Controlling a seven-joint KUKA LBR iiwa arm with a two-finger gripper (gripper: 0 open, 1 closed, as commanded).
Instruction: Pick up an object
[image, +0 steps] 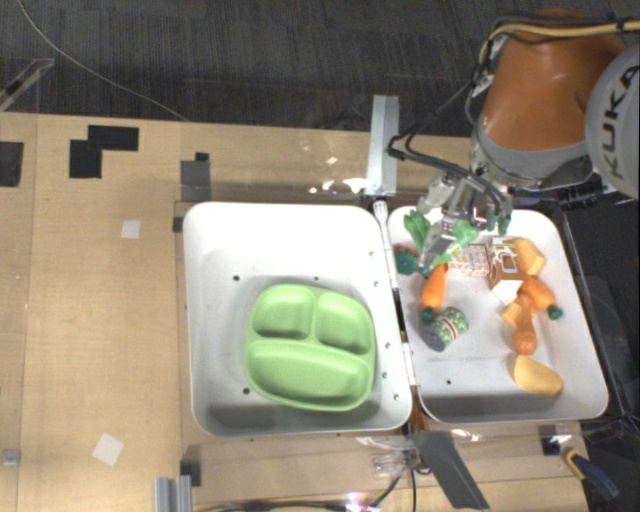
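A: Where is the gripper (447, 235) seen?

B: Over the upper left part of the right bin (585, 385), hanging from the grey arm (540, 90) that comes in from the right. Whether it is released or clenched cannot be told; nothing is clearly seen held.

A: What is nearest to it?

B: A carrot (433, 287) with a green top, lying just below the gripper and pointing down toward the bin's middle. The leafy end is overlapped by the gripper, so contact cannot be judged. A small dark green piece (406, 262) is seen just left of it, near the bin's left wall.

A: Other things in that bin?

B: A small can (445, 326) lies on its side below the carrot. A printed box (470, 262) sits just right of the gripper, a second carton (508, 264) beside that. A second carrot (538, 294) and some orange pieces (520, 328) are crowded toward the right wall. A yellow wedge (537, 375) lies near the lower right corner.

A: Free room?

B: Bare floor is left along the bin's lower left part. The upper half is crowded.

A: Left bin (215, 300)?

B: A green divided tray (311, 346) is held there, low and right of centre, well apart from the gripper.
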